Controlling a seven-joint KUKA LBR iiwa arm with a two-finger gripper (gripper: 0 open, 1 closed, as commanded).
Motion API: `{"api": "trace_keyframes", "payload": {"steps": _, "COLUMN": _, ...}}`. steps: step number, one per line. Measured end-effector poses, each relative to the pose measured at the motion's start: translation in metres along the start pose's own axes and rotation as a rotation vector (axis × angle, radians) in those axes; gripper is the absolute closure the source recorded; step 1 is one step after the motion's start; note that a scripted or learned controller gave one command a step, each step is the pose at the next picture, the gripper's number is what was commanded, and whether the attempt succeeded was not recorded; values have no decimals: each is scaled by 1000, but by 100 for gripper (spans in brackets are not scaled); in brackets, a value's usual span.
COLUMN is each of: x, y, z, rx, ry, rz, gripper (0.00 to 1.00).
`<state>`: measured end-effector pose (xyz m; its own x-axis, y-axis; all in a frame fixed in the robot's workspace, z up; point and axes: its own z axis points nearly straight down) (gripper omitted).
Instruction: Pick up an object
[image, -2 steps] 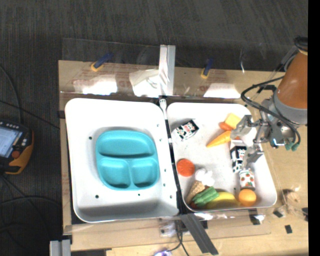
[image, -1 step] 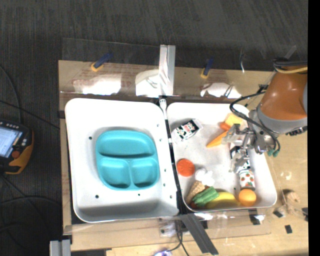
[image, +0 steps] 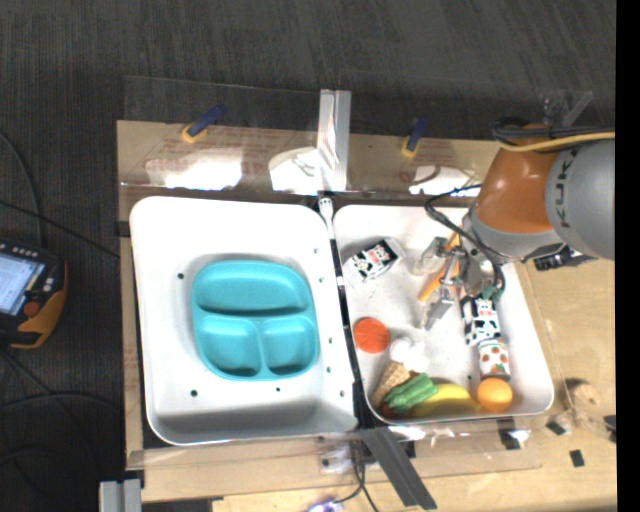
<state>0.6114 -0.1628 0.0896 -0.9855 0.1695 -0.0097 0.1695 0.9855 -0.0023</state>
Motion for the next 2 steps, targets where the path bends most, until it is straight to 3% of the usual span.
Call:
{"api": "trace_keyframes", "payload": {"steps": 1, "x": -3, "y": 0, "z": -12, "rx": 5, "ry": -8, "rz": -1, "gripper": 100}}
{"api": "trace_keyframes", "payload": {"steps": 2, "x": -3, "y": 0, "z": -12, "rx": 5, "ry": -8, "rz": -1, "gripper": 0}}
